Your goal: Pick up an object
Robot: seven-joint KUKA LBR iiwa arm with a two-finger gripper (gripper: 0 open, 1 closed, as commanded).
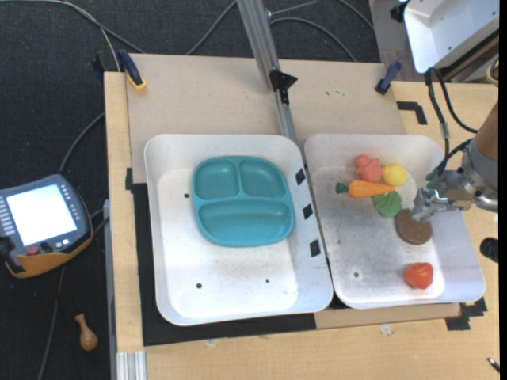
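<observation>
camera view, arm reaching from right, gripper over brown disc, grip unclear

The arm reaches in from the right, gripper lowered.

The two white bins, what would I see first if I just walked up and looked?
Probably the big turquoise plastic plate with three compartments, lying in the middle of the left white bin. Next, the bright toy food in the right white bin: an orange carrot, a yellow piece and a red piece nearer the front. The claw hovers over a brown round disc.
</observation>
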